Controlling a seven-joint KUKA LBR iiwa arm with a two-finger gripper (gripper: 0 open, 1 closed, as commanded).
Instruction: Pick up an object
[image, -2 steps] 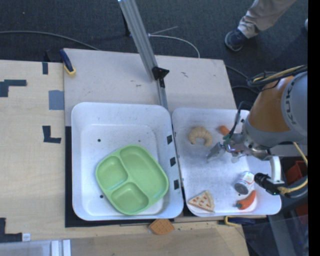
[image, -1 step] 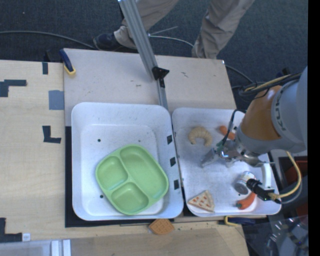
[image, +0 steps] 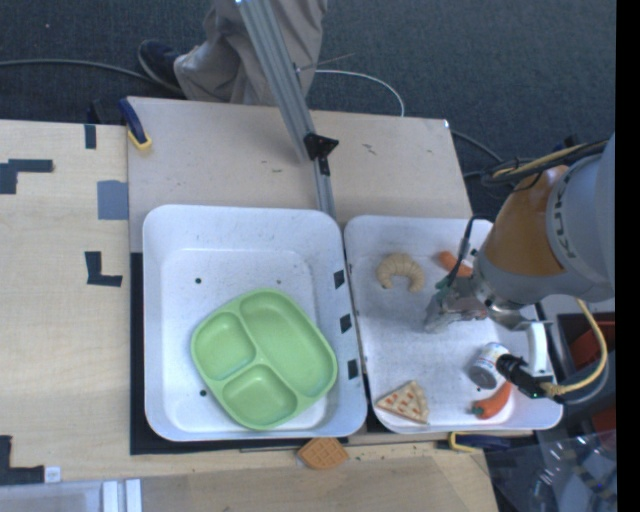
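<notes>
Orange-banded arm (image: 540, 240) overhead; gripper (image: 443, 312) low in right bin (image: 400, 345), croissant (image: 400, 269) just up-left, jaw state impossible to tell.

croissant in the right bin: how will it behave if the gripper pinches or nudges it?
The croissant looks like a rigid toy, so probably stiff and light. Its curved, tapered shape may slip out of a pinch. Lying flat on the right bin floor, it would likely slide or spin, not roll.
</notes>
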